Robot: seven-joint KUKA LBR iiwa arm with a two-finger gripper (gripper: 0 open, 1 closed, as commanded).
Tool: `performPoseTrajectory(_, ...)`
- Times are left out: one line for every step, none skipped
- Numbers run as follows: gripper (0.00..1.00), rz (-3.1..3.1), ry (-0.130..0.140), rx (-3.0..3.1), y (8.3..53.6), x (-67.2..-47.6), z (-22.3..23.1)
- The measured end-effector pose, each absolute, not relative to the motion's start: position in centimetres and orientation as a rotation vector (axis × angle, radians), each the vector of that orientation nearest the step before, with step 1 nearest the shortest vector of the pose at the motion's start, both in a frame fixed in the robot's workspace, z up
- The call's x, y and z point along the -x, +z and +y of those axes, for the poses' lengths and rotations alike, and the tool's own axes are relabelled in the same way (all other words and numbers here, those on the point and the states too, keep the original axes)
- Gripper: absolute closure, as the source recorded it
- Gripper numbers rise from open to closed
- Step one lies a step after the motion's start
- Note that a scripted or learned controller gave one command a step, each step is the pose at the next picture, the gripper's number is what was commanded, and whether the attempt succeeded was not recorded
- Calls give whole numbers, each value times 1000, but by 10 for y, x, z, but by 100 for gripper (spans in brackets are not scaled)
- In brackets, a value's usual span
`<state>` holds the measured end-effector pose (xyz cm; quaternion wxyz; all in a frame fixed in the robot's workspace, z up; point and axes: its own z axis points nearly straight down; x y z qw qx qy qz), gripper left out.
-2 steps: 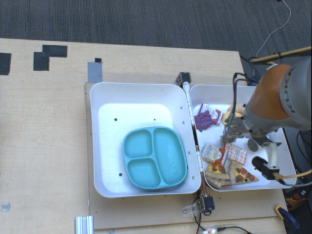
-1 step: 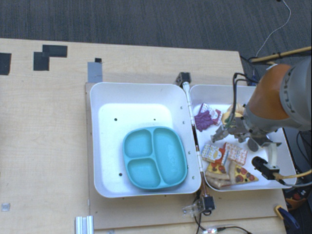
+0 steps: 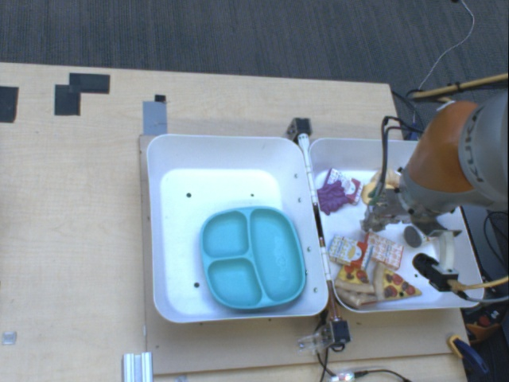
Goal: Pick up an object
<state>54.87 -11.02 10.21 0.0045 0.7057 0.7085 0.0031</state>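
Evidently the approach step was in hand: the end effector (image 3: 380,213) hung low over the right white bin (image 3: 469,249), at three o'clock from the blue divided plastic plate (image 3: 253,256). Whether it was apart or together could not be told. Small printed snack packets (image 3: 374,255) lay just beneath; next called for a clean descent onto one.

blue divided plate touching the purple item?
Apart. The camera view shows the blue divided plate in the left bin, the purple item in the right bin, walls between them.
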Motion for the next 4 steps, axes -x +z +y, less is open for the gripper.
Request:
performPoseTrajectory(0,2220,9,-2210,102,-549,-110)
performPoseTrajectory(0,2212,12,-2211,86,-493,-95)
performPoseTrajectory(100,2211,15,-2209,95,-495,-95)
performPoseTrajectory(100,2228,-1,-2218,182,-488,-25)
